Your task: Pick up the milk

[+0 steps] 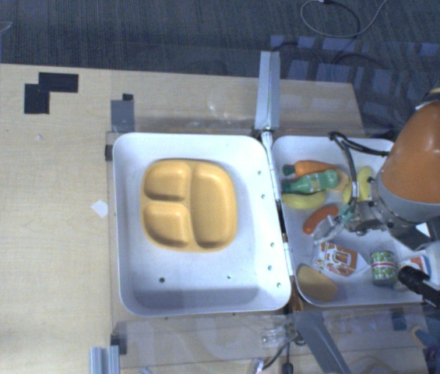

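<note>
Looming largest, the arm [430,162] hangs over the right bin [297,153], its gripper [343,224] just above the milk carton [336,259] lying flat there, unlifted; I cannot tell its fingers' state.

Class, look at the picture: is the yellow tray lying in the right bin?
No, the yellow tray lies in the left bin.

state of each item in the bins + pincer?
milk carton: lying flat in right bin, not held
pincer: low over right bin, just above the carton
green bottle: on its side
can: on its side
yellow tray: flat in left bin, compartments bare
</note>
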You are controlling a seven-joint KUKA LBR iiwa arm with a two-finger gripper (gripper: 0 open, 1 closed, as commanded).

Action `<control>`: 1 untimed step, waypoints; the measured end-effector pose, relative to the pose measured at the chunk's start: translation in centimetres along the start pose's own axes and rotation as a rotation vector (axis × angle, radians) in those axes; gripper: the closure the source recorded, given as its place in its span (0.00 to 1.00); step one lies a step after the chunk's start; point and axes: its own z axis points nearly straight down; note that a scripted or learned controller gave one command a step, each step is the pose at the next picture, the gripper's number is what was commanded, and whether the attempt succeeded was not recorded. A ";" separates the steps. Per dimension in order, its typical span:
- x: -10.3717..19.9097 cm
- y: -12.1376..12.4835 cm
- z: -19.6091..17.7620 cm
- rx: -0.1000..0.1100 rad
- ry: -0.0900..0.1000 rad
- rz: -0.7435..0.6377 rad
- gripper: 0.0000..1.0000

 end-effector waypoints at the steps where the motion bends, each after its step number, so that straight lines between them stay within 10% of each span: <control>1: 0.0 0.0 0.0 0.000 0.000 0.000 0.00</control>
